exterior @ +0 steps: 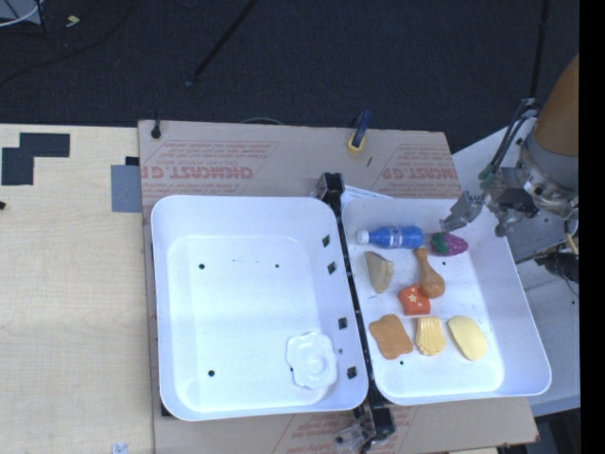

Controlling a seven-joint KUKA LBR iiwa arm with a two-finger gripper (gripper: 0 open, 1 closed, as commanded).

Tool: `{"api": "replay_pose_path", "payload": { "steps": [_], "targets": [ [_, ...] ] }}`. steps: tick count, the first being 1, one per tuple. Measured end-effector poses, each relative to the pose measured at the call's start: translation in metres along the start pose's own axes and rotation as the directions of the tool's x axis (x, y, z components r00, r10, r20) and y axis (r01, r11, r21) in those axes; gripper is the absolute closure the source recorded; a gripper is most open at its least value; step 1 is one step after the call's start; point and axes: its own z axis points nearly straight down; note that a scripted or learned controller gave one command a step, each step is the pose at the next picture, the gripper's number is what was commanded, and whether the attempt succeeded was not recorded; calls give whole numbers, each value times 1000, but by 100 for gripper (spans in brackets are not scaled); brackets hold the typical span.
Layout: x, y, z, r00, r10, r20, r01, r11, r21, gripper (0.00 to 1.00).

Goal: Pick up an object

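Observation:
The right bin (510, 291) holds several toy foods. A blue bottle (397, 237) lies on its side at the far end, with a purple and green piece (452, 245) just right of it. Closer in are a beige wedge (379, 272), a brown drumstick (429, 278), a red piece (414, 300), an orange cookie shape (389, 336), a ridged yellow piece (429, 335) and a yellow lemon shape (467, 338). My gripper (481, 217) hangs over the bin's far right corner, just above and right of the purple piece. It is open, with nothing between its fingers.
The left bin (189, 253) holds one white crumpled item (311, 358) near its front right corner. A black divider (342, 282) joins the two bins. A blue and yellow clamp (358, 132) sits on the cardboard behind them.

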Motion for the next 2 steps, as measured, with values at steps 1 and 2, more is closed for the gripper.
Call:
{"api": "replay_pose_path", "payload": {
  "steps": [1, 2],
  "targets": [
    [56, -54, 156, 1000, 0, -7, 0, 1000, 20, 0],
    [51, -49, 138, 1000, 8, -2, -8, 1000, 3, 100]
  ]
}}
